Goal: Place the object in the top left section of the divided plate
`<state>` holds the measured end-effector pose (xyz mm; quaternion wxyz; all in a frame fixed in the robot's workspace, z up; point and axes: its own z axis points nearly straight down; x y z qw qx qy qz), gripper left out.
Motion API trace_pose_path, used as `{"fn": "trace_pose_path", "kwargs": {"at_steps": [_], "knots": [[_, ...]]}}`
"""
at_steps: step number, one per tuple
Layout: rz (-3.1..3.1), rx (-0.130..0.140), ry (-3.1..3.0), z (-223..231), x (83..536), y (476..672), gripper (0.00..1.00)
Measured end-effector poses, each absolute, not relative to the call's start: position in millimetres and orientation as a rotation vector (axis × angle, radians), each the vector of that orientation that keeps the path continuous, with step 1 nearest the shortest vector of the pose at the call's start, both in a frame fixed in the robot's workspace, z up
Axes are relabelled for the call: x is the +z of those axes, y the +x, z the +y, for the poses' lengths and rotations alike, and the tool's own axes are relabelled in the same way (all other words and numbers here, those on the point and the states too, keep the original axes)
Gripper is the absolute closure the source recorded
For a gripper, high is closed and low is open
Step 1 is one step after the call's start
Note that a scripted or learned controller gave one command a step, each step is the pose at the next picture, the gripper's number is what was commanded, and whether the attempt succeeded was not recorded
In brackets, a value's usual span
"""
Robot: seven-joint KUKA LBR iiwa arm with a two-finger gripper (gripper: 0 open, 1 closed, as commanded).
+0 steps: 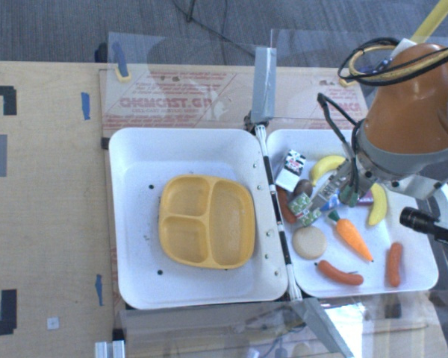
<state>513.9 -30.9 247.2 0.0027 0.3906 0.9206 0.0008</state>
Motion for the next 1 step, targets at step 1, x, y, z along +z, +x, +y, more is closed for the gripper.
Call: {"fn": "trace_pose_path", "kwargs": {"at_steps": [1], "knots": [[2.962,0.004,1.031,47.4,237.9,531.0,1.0]]}}
